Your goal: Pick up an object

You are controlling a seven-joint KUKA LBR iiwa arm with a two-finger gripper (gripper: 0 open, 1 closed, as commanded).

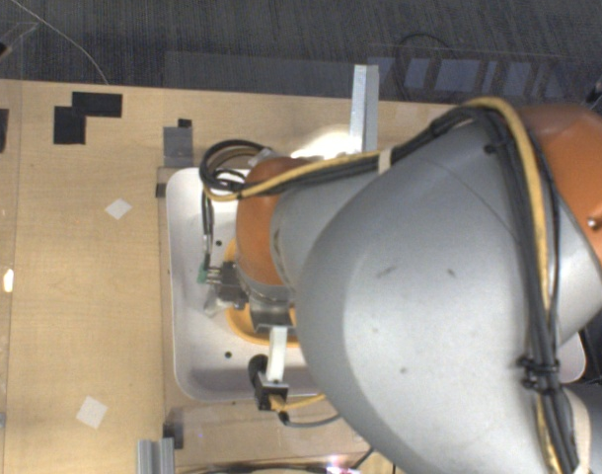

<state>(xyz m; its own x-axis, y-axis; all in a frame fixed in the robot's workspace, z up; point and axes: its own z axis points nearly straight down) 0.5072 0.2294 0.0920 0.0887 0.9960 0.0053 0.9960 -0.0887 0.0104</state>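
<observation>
closest to the lens is my own grey arm [429, 304], bulking across the right and hiding most of the bench. past it my orange band [257, 230] slopes down into the white bin [183, 265], and my wrist with its cables sits low over the bin floor. my pincer [232, 299] is somewhere under that wrist; i cannot tell its state, nor whether it has hold of anything. a yellow-orange object [244, 326] peeks out as a curved edge on the bin floor, right beneath the wrist and beside a small white fitting [276, 354]. i judge this to be the reach-and-grasp step, with the wrist down at the object but no lift begun. next i would need a firm close on that object, then a straight rise clear of the bin wall, checking that it comes up with me.
</observation>
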